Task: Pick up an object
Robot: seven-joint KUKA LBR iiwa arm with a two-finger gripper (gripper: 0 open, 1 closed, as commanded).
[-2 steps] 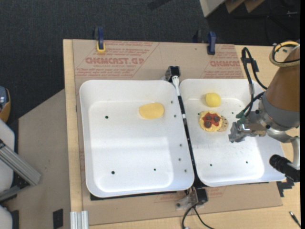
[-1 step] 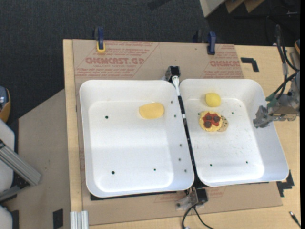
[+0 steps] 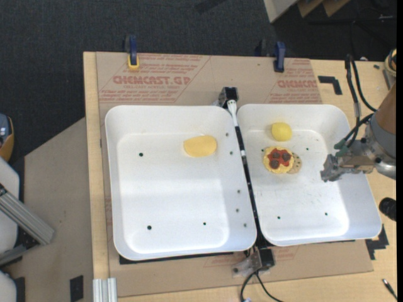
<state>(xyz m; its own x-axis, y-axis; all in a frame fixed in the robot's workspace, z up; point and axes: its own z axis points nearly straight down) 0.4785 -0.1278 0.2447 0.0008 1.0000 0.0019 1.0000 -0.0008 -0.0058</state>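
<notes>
A pale yellow oval piece (image 3: 200, 146) lies in the left bin (image 3: 126, 187), toward its back right. In the right bin (image 3: 302, 222) a small yellow lemon-like ball (image 3: 281, 131) rests near the back, and just in front of it lies a round tart (image 3: 281, 160) with dark red topping. My gripper (image 3: 329, 171) hangs over the right side of the right bin, to the right of the tart and apart from it. Nothing shows between its tips.
The two white bins sit side by side on a brown board (image 3: 189, 74) held by blue clamps (image 3: 131, 44) at the back. Cables (image 3: 356, 87) run along the right side near the arm (image 3: 384, 131). A black fitting (image 3: 228, 95) sits between the bins at the back.
</notes>
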